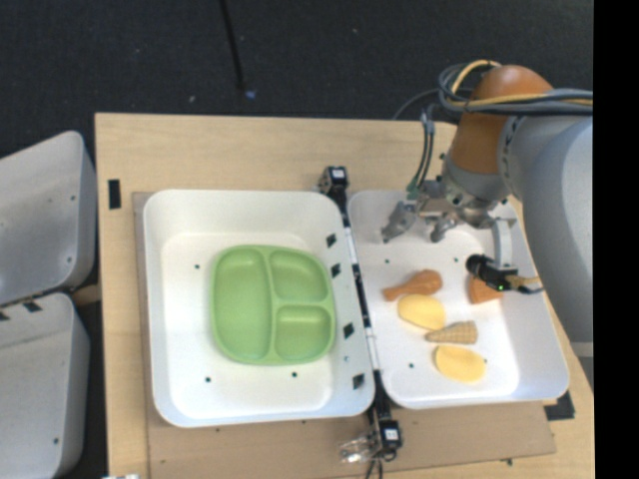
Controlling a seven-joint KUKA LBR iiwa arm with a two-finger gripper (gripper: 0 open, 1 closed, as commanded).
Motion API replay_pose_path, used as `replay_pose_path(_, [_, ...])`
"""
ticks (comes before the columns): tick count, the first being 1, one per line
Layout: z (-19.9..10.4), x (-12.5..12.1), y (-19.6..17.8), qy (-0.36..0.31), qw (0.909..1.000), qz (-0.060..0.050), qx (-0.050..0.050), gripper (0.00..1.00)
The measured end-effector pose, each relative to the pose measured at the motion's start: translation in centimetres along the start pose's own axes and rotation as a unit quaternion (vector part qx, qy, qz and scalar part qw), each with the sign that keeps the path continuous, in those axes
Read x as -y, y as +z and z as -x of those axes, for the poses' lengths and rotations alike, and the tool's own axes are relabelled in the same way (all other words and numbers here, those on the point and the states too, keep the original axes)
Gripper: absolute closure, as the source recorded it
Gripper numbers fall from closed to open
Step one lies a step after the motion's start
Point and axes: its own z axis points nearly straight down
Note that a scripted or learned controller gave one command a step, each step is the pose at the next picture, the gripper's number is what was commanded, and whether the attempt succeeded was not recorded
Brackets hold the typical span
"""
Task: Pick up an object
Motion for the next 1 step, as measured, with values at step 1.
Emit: replay_pose_path(1, [0.09, -0.1, -1.24, -0.001, 1.0, 0.002, 0.001, 1.0])
